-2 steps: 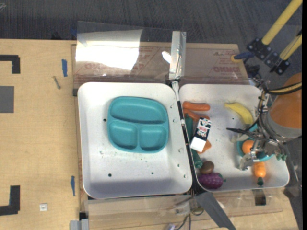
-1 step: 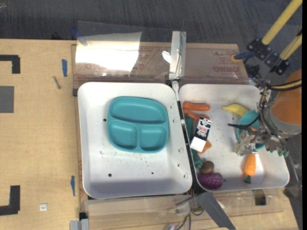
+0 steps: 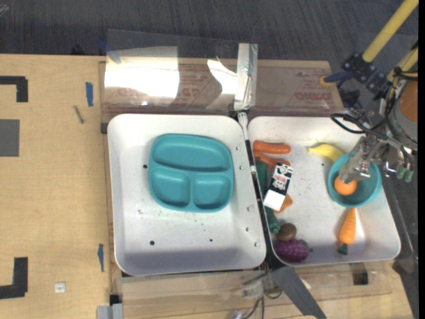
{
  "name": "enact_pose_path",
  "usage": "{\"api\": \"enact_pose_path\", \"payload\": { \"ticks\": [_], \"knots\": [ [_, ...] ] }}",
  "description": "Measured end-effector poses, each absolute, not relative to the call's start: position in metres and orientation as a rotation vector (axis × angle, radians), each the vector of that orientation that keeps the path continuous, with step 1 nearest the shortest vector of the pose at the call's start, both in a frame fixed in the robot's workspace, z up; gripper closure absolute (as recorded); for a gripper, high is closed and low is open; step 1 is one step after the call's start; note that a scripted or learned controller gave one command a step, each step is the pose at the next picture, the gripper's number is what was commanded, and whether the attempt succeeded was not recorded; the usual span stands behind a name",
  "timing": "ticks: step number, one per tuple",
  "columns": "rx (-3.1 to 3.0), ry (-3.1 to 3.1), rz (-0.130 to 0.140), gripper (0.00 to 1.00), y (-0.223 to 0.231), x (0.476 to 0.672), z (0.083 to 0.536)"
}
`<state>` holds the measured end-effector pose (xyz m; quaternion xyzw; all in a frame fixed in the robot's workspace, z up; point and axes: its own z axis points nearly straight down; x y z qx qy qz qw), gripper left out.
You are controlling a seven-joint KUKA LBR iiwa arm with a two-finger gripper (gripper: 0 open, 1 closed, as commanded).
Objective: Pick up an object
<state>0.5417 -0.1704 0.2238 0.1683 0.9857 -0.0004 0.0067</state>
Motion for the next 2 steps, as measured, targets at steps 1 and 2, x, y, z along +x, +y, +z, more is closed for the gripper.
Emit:
{"api": "enact_pose_path", "payload": {
  "ticks": [1,2],
  "knots": [
    [0.529,3.088,-0.001,0.0,-0.171,0.541,0.222],
    [0.653,3.079,0.001,0.0,-0.219,0.546,0.124]
  ]
}}
